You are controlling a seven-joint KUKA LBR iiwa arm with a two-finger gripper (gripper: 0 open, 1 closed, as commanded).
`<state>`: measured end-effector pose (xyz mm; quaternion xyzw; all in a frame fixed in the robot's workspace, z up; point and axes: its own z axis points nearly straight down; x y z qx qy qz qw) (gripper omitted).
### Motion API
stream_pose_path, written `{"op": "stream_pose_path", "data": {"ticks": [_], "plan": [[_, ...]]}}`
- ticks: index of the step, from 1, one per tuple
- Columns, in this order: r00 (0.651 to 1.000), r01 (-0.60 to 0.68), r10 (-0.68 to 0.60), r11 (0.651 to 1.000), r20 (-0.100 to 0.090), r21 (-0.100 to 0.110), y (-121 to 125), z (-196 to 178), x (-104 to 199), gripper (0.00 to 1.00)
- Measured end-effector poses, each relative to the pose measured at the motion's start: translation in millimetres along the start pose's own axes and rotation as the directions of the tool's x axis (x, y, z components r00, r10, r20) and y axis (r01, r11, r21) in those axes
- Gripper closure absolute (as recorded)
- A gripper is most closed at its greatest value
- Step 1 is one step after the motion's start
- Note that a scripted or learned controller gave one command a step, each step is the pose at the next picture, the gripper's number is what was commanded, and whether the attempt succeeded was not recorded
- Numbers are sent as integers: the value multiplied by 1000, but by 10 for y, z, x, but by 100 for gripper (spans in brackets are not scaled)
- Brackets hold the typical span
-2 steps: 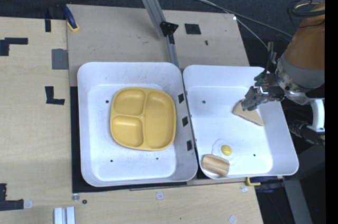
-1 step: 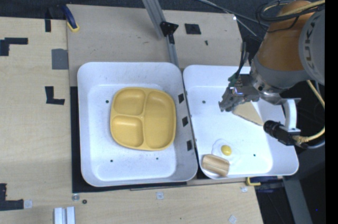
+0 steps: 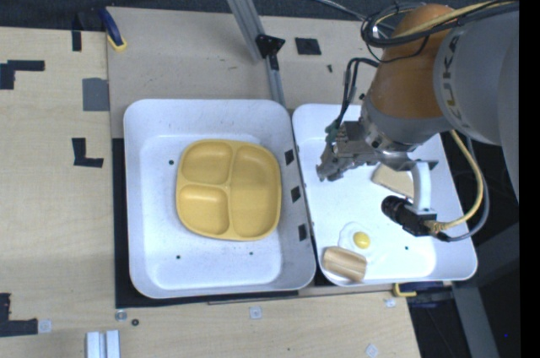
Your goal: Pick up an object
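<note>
From the camera above the bench, the arm (image 3: 439,78) reaches in from the right and hangs its gripper (image 3: 336,166) over the upper left part of the right bin (image 3: 316,204), close to the wall it shares with the left bin (image 3: 135,179). Whether the gripper is spread or pressed together I cannot tell; it reads as one dark mass seen from above, and nothing can be made out in its grip. The likely things to pick lie toward the right bin's near edge: a fried egg toy (image 3: 358,239) and, touching the near left corner, a bread roll (image 3: 344,263); a pale wedge (image 3: 395,178) sits near the bin's middle, partly under the wrist. The yellow divided plate (image 3: 229,188) lies flat in the middle of the left bin. To do this step well, I judge the gripper should travel toward the near edge, centre over one item, and come down straight; the roll looks the easier target, since the egg lies flat and low. The wedge's far side is covered by the arm, and a black part (image 3: 408,216) on the cable hides some bin floor beside the egg.
</note>
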<state>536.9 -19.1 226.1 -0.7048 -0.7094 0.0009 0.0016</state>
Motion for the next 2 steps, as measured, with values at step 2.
{"op": "stream_pose_path", "data": {"ticks": [2], "plan": [[1000,0,0,1000,2,-1,25,47,1081,100]]}}
